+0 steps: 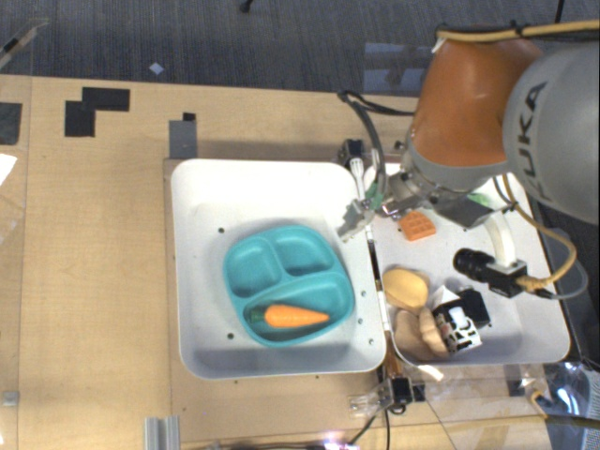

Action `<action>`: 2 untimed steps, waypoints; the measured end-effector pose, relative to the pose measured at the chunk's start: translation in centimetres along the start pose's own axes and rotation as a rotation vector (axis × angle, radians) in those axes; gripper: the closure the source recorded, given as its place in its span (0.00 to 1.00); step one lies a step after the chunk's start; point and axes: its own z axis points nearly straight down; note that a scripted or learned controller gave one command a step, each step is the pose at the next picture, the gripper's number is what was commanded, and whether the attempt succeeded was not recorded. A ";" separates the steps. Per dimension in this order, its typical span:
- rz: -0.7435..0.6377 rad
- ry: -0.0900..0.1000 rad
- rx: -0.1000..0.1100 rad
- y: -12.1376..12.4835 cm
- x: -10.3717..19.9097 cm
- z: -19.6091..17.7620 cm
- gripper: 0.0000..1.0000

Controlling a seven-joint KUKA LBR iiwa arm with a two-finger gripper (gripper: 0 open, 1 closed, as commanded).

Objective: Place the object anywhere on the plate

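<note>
The carrot [295,317] lies on the teal plate [246,261], in the long compartment on the side nearest the left bin's [202,204] front edge. Its long axis runs roughly parallel to that front edge, thick end toward the bin's left wall and tip toward the wall shared with the right bin [539,322]. It rests fully inside the compartment, with no part over the plate's rim.

My gripper [361,200] sits at the shared wall, toward the back right corner of the left bin. From there the carrot lies forward and to the left, well apart from me, with the plate's two smaller compartments in between. I touch neither the carrot nor the plate.

The metal at my tip is small and crowded by cables against the white wall, so I cannot tell whether I am parted or closed. As far as the view allows, I seem to be carrying nothing.

With the carrot already on the plate, I judge the placing done. Any coming move would have to lift me clear of the shared wall without dragging across the plate's back rim.
</note>
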 end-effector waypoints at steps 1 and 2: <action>0.000 0.000 0.000 0.0 0.0 0.0 0.00; 0.000 0.000 0.000 0.0 0.0 0.0 0.00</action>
